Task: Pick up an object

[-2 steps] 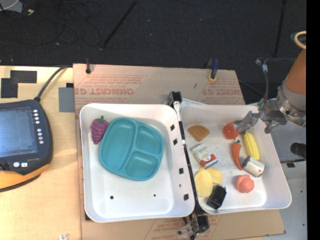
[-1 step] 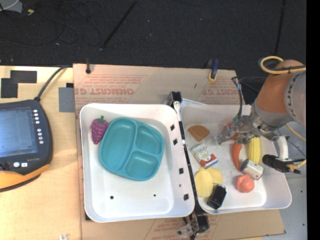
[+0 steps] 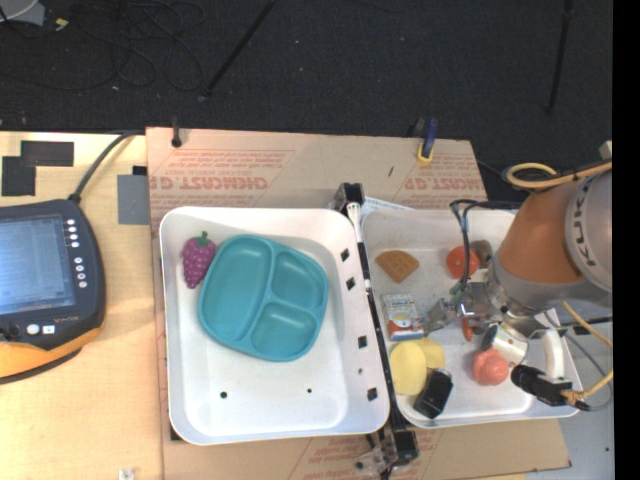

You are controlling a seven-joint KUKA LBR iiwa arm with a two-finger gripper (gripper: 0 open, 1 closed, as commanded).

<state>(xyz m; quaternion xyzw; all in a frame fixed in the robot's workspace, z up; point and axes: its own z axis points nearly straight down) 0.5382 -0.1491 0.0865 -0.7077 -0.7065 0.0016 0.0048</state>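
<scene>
Right bin [image 3: 480,415], contents: waffle [image 3: 397,265], tomato [image 3: 461,261], small packet [image 3: 402,317], yellow fruit [image 3: 412,363], black block [image 3: 434,393], red ball [image 3: 489,367].

Red print reading "CHEMCRAFT" is seen upside down on the cardboard sheet [image 3: 300,173] under the bins, twice along its far edge. Nothing else can be read.

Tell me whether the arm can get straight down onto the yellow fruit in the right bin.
Probably yes: the yellow fruit lies uncovered near the bin's left wall, with the black object touching its lower right side. The arm's wrist hangs just to its right.
</scene>
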